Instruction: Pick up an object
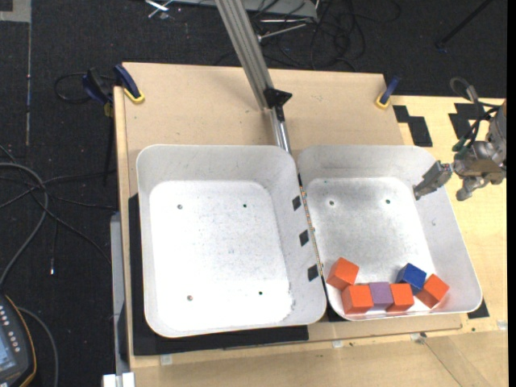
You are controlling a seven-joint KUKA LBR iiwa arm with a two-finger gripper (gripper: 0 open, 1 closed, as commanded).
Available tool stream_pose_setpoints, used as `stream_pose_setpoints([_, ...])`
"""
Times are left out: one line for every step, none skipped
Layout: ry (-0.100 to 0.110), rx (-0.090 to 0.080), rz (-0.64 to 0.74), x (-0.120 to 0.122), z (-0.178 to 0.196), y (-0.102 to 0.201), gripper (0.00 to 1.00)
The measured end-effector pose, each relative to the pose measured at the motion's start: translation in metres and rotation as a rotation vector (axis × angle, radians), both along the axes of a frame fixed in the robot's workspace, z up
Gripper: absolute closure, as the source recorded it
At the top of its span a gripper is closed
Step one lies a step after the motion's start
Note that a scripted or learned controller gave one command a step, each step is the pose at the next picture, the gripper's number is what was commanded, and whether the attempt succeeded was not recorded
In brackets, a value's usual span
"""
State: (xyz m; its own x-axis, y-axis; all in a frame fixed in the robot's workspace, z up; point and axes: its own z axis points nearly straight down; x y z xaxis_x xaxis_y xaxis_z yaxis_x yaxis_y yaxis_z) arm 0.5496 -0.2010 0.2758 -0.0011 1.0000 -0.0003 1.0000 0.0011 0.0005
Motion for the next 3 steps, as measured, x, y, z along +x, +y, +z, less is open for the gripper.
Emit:
stream_pose_setpoints([-0.002,0.000,-0.002,-0.040,-0.180,-0.023,0.00])
stream_pose_setpoints([-0.006,0.001,0.010,0.046,-0.180,0.040,0.00])
stream_pose_setpoints([-0.005,-0.004,-0.003,0.079,-0.180,-0.013,0.00])
